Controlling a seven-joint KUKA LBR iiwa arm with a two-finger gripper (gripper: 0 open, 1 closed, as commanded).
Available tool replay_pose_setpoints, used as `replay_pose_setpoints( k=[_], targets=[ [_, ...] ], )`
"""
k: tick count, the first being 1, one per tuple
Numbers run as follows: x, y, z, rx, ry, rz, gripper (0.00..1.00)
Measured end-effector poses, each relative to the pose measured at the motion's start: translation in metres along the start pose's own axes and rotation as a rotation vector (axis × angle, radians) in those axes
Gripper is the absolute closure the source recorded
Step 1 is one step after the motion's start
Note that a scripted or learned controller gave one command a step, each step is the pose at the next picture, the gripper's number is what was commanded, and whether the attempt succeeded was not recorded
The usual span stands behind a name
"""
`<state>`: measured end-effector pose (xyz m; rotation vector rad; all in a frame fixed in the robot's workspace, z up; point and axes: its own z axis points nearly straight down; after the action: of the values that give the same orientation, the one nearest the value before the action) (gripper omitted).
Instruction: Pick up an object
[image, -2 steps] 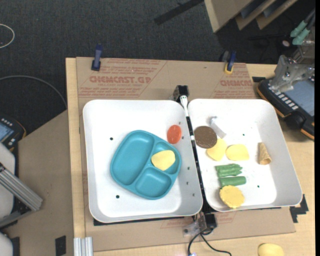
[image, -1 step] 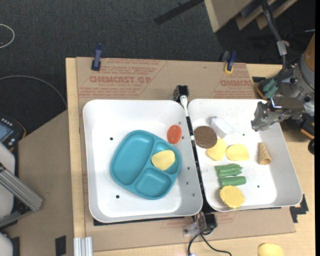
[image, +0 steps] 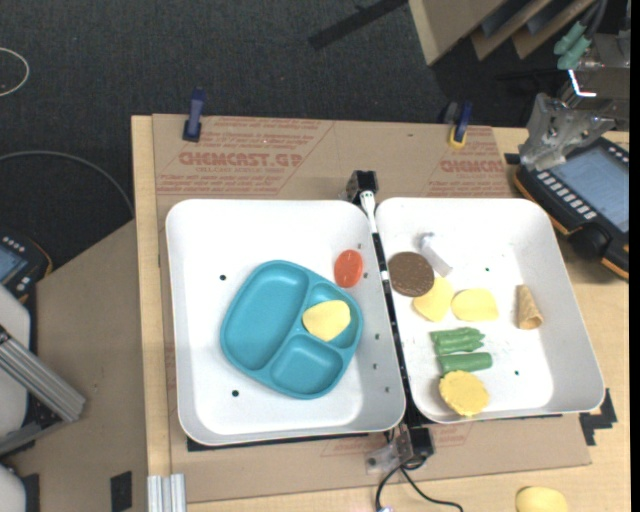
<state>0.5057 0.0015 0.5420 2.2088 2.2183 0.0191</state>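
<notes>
A table (image: 90, 300) of pale wood is seen from above, covered by a brown cardboard sheet (image: 300, 150) printed in red with "CHEMCAST", readable twice along its far edge. The sheet is held by two blue clamps (image: 194, 115) at that edge.

Two shallow white plastic bins with rounded corners are set side by side on the cardboard, their inner rims touching. In the left bin (image: 200, 240) a teal plastic tray (image: 265, 325) with three compartments is laid at a slant. A smooth pale yellow piece (image: 326, 319) is resting in its right-hand compartment. A small orange-red rounded piece (image: 348, 267) is lying just beside the tray, near the bin's right wall.

In the right bin (image: 560, 330) toy foods are scattered: a flat brown disc (image: 410, 272), touching a small grey piece (image: 432, 252) behind it; two yellow pieces (image: 455, 302) just beside the disc; a tan cone (image: 527, 307) well to the right; two green ridged bars (image: 460, 348) lying together; and a yellow textured round (image: 464, 392) touching the nearer bar.

A metal assembly (image: 565, 120) is seen at the upper right, off the bins; whether it is the tool, and how far it is opened, cannot be told.
</notes>
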Motion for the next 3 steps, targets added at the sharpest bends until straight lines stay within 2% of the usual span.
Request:
replay_pose_setpoints(
  k=[1, 2, 3],
  targets=[
    [-0.051, -0.032, 0.172, 0.035, -0.001, 0.011, 1.0],
    [-0.038, -0.027, 0.062, 0.002, -0.001, 0.002, 1.0],
    [-0.049, -0.029, 0.137, 0.024, -0.001, 0.007, 1.0]
  ],
)
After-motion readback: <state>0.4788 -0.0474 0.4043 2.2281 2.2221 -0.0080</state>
